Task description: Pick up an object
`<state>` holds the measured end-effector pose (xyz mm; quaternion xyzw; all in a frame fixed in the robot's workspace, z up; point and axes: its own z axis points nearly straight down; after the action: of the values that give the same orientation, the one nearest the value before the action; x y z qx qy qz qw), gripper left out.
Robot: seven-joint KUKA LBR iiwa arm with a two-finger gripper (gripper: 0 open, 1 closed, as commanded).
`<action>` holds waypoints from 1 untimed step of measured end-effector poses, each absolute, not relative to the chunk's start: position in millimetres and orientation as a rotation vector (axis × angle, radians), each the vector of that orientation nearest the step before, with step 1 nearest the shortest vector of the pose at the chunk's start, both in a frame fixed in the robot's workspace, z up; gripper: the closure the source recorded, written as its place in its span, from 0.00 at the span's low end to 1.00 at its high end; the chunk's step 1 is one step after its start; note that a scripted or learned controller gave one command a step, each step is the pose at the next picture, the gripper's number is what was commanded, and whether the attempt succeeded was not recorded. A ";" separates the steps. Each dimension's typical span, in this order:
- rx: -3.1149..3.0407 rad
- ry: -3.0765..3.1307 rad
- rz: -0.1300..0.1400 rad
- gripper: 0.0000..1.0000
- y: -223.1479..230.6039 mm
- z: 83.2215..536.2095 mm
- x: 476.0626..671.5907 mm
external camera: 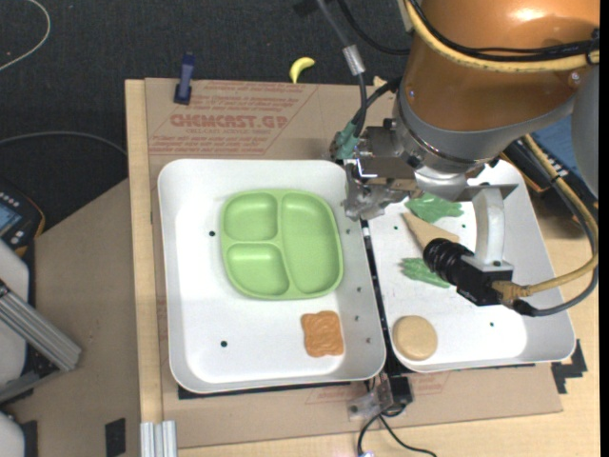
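Observation:
My gripper (364, 196) hangs low over the far left corner of the right bin (533, 346), close to the wall shared with the left bin (190, 284). Just right of it lie a green leafy piece (436, 208) and a tan cone-shaped piece (422, 228). A second green piece (415, 270) rests nearer the middle of that bin. Toward its front left corner sits a round tan bun (415, 337). The arm's wrist hides the far part of the right bin.
In the left bin, a green divided plate (282, 243) lies in the middle, with an orange waffle-like piece (323, 333) near the front right corner. A blue clip (184, 79) and a small yellow thing (302, 67) lie beyond the bins.

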<state>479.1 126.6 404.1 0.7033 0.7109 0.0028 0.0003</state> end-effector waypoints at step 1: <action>2.219 2.222 0.005 1.00 121.5 413.1 479.9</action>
<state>479.9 121.5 413.1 0.7066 0.7076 0.0017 0.0010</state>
